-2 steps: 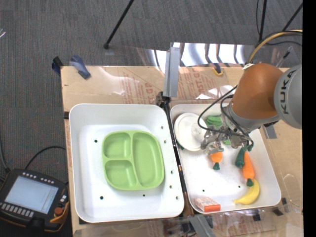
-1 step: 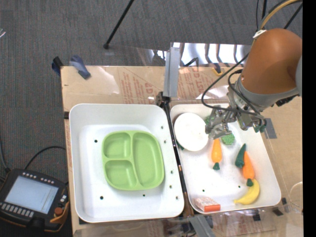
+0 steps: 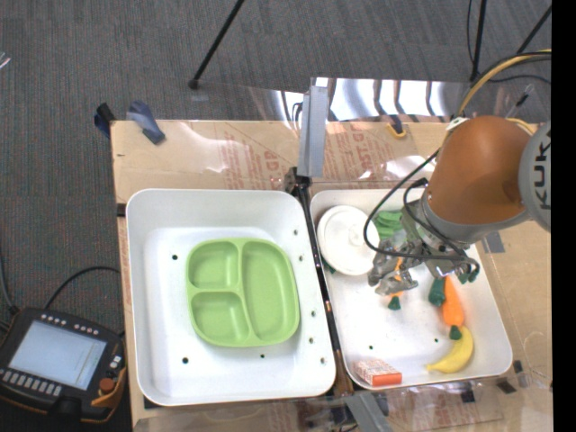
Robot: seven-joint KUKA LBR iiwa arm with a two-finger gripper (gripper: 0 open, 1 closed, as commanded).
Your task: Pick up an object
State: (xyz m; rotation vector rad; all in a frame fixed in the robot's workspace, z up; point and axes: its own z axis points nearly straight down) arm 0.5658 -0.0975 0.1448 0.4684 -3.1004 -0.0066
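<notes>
The right bin [image 3: 409,354] holds a white round plate [image 3: 346,238], an orange carrot with a green top [image 3: 450,301], a yellow banana [image 3: 455,352], a small orange-and-white box [image 3: 377,373] and a small dark green piece [image 3: 394,302]. A green object [image 3: 391,222] lies partly hidden behind the arm. My gripper [image 3: 396,275] hangs low over the bin's middle, just right of the plate and left of the carrot. The orange wrist [image 3: 477,171] covers the bin's upper right part.
The left bin [image 3: 153,241] holds a green three-compartment tray [image 3: 242,291]. A metal divider [image 3: 312,133] stands at the back between the bins. A teach pendant [image 3: 56,358] lies at the lower left, off the bench.
</notes>
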